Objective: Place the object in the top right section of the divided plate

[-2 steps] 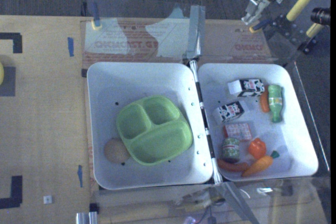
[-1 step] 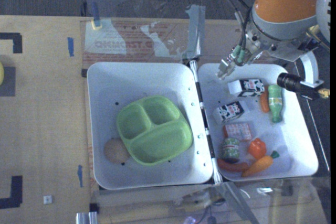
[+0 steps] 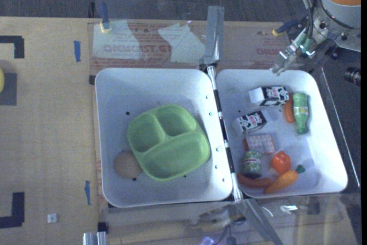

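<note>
A green divided plate (image 3: pixel 168 142) lies tilted in the left bin (image 3: pixel 114 89), resting partly on a round tan cookie (image 3: pixel 127 164). Its three sections hold nothing. My gripper (image 3: pixel 288 57) hangs above the far edge of the right bin (image 3: pixel 327 152), over its back rim, with nothing seen between its fingers. Below it in the right bin lie two cow-print milk cartons (image 3: pixel 269 95) (image 3: pixel 251 121), a green bottle (image 3: pixel 300 112), a pink packet (image 3: pixel 260 142), a small can (image 3: pixel 251 163), a red pepper (image 3: pixel 280 161), a carrot (image 3: pixel 284 181) and a red chili (image 3: pixel 255 182).
A cardboard sheet with clear film (image 3: pixel 155 40) lies behind the bins. The tan bench (image 3: pixel 46 123) spreads to the left with blue and black tape marks. A metal divider (image 3: pixel 215 37) runs between the bins at the back.
</note>
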Tool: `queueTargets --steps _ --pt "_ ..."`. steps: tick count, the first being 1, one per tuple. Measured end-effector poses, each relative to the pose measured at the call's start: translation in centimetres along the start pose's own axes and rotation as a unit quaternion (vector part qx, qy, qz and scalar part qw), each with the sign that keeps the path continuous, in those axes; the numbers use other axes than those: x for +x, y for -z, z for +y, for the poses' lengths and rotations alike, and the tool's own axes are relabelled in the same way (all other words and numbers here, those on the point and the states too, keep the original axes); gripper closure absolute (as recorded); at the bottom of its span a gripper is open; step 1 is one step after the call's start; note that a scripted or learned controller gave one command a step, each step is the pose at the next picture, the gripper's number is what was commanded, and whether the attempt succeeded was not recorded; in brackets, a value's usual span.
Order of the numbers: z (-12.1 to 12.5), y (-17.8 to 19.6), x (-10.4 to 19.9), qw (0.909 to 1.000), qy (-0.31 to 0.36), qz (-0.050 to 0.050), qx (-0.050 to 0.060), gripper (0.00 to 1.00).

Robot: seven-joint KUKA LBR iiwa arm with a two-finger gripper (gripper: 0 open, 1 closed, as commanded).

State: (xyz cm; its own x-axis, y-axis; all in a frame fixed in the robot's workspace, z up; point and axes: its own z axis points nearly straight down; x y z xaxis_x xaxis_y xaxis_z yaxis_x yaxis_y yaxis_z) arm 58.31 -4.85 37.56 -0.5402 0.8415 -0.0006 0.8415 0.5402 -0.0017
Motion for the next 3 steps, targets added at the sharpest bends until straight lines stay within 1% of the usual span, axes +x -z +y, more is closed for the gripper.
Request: queueTargets --steps 1,2,3 --pt "4.0 -10.3 4.5 0.9939 0.110 0.001 0.000 1.00" --pt "0.5 -1.7 -3.5 0.9910 0.134 -0.002 -0.003 1.00" --pt "3.4 -5.5 3.0 0.9900 0.141 -0.001 -0.002 1.00"
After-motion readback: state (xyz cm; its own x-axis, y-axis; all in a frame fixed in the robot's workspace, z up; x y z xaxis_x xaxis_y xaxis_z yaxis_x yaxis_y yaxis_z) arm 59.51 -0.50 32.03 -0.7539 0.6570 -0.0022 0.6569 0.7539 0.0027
